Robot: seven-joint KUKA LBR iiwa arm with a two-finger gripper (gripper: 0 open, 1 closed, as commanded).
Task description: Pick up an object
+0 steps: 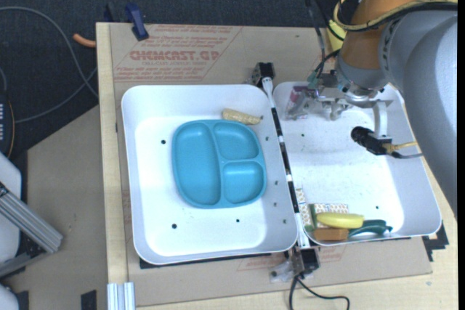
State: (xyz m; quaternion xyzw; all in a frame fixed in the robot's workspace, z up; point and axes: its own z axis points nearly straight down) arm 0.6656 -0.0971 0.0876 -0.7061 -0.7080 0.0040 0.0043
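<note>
A broad, smooth grey arm (429, 76) is seen, rounded in form. Above the wrist it is capped by a glossy orange band (374, 18), domed in shape. Yellow and black cables (341, 7) are looped beside the band. Below, a silver metal wrist assembly (341, 94) is fitted, with a black fitting (370, 140) attached.

Two white bins (138, 156), one blue plate (218, 162)

arm (429, 83) — cut off at right edge | bottom-corner objects (341, 223) — overlapping, too small to identify
</note>
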